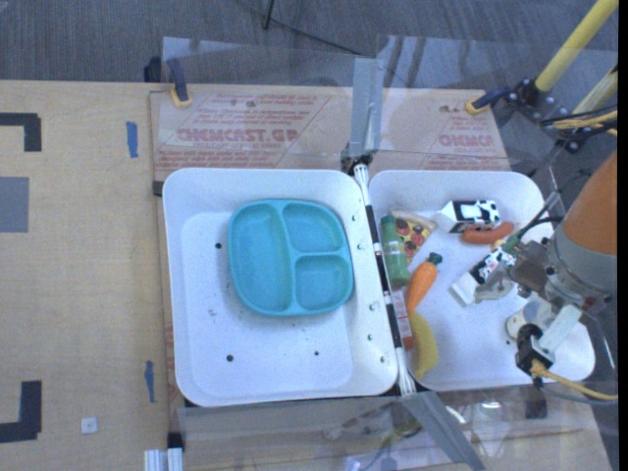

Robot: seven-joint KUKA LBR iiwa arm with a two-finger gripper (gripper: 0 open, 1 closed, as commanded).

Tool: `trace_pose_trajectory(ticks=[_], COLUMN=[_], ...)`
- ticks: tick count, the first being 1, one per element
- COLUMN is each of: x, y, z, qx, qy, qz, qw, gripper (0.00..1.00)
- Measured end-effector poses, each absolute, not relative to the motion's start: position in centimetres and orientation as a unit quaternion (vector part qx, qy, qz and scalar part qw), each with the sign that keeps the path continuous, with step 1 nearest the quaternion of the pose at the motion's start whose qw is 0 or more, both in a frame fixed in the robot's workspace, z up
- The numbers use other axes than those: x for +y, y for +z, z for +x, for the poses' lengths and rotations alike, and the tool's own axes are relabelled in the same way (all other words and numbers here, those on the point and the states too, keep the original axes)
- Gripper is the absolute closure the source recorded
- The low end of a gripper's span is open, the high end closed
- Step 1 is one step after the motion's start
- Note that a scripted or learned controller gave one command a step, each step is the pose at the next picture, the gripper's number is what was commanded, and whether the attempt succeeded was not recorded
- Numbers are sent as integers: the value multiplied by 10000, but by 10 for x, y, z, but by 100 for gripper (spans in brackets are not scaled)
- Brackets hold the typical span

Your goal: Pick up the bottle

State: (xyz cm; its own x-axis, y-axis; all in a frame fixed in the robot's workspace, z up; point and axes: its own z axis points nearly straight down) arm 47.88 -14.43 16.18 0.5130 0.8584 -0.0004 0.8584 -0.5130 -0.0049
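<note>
The claw [488, 275] hangs over the right bin [491, 361], toward its 3 o'clock side. Its tips are a blur of white and black, so I cannot tell whether it is spread or pressed together, and nothing can be seen held in it.

On the tabletop [78, 263] the left bin [196, 341] holds a blue divided plate [291, 256], well apart from the job. In the right bin, the green bottle [395, 248] lies on its side at about 9 o'clock, tight along the wall shared with the left bin. It is well apart from the claw.

The likely trouble comes from crowding:
- The wall leaves little room on the bottle's far side, so a descent there could hit the rim or close on one edge and let the bottle roll out.
- A banana [424, 346] lies at 7 o'clock, along the same wall.
- A carrot [424, 281] lies just beside the bottle's lower end, on the claw's path, and could be grabbed instead.
- A pizza slice [417, 232] seems to touch the bottle's upper part and might get dragged along.
</note>
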Motion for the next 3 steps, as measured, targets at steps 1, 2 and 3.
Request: trace_pose_trajectory(ticks=[1,2,3], x=[-84,-96,-94], y=[185,232,242], z=[479,481,482], qx=[-1833,-2224,-2252], qy=[20,17,31], qz=[-9831,-9750,-9743], qw=[9,7,14], gripper=[0,0,100])
